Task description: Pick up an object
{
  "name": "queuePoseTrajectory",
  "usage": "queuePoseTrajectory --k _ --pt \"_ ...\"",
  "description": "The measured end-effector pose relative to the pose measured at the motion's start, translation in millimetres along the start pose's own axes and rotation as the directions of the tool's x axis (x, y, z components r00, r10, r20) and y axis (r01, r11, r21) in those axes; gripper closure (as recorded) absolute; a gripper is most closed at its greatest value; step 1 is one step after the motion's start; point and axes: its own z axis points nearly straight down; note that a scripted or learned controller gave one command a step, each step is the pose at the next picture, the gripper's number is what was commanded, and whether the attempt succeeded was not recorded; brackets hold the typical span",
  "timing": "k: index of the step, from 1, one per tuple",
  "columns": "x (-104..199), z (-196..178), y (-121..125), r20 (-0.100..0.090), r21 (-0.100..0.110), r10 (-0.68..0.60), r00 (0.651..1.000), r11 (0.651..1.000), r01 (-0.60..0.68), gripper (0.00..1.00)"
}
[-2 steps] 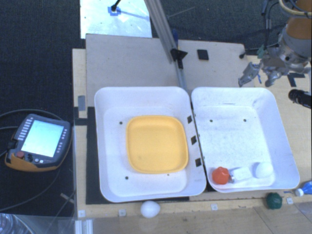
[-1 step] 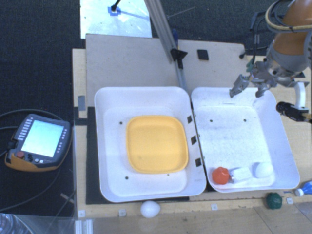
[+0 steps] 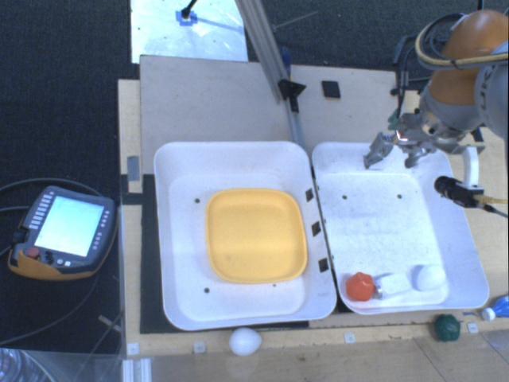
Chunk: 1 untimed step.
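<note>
1. Orange ball sits in the right bin, in its near-left corner. It is a likely pick target, since it is round, small and bright against the white.
2. Just beside the ball, along the right bin's near wall, lie a small white piece and a white ball. These are pale on white, so their outlines are hard to read.
3. Gripper hangs over the right bin's far edge, well apart from the ball, fingers spread and nothing between them. Judged as not yet at the approach step.
4. Left bin, touching the right bin's left side, holds a yellow plate. It is a rounded square, smooth, shallow and flat, and probably too wide for the fingers.
5. White egg shape lies outside, near the left bin's near wall; a dark green ball lies outside the right bin's near-right corner.
6. Bins look like thin matte plastic.
</note>
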Motion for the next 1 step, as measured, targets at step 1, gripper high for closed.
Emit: queuePoseTrajectory --k 1 --pt "6.2 47.3 -7.2 0.0 0.0 0.0 1.0 1.0 0.0 0.0"
